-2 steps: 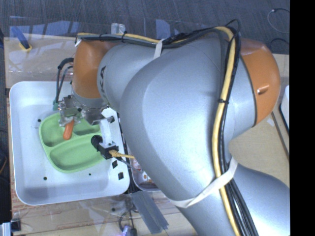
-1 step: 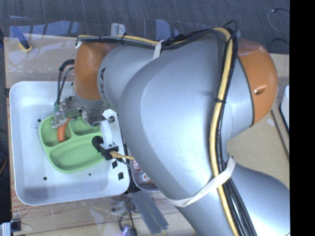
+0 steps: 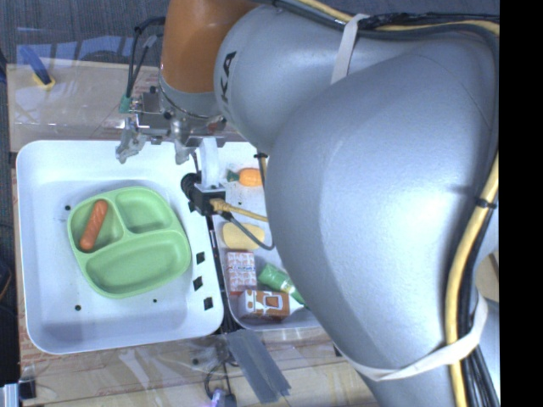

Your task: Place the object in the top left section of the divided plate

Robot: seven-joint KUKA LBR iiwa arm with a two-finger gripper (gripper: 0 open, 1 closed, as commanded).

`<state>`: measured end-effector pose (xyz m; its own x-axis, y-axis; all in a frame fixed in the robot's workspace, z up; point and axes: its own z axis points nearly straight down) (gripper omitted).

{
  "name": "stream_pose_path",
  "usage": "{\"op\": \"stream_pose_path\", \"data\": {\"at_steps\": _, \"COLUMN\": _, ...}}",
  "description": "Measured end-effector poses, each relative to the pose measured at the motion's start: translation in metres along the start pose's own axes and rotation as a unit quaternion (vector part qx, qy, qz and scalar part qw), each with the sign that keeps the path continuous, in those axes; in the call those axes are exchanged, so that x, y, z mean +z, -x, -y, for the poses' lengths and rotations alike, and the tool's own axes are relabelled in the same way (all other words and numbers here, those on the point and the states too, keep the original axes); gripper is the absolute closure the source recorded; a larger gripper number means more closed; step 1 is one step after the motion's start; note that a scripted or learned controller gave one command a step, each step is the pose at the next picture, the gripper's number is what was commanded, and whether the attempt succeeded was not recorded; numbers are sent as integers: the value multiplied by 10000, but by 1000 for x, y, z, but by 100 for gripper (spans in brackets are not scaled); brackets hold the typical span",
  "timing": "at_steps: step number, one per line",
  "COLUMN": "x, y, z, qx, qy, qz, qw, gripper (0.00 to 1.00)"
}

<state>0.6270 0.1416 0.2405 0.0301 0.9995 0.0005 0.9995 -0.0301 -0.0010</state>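
An orange sausage point(image 3: 93, 225) is lying in the top left section of the green divided plate point(image 3: 136, 265) in the left bin point(image 3: 34, 253), while the end effector point(image 3: 155, 152) is hovering above with its 2 fingers apart, gripping nothing.
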Motion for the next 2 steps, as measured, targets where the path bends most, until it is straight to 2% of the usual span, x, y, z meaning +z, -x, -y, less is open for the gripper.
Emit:
{"op": "stream_pose_path", "data": {"at_steps": 1, "x": -8, "y": -4, "z": 1, "qx": -63, "qy": -29, "qz": 7, "qw": 10000, "gripper": 100}}
{"op": "stream_pose_path", "data": {"at_steps": 2, "x": -8, "y": -4, "z": 1, "qx": -68, "qy": -33, "qz": 7, "qw": 10000, "gripper": 0}}
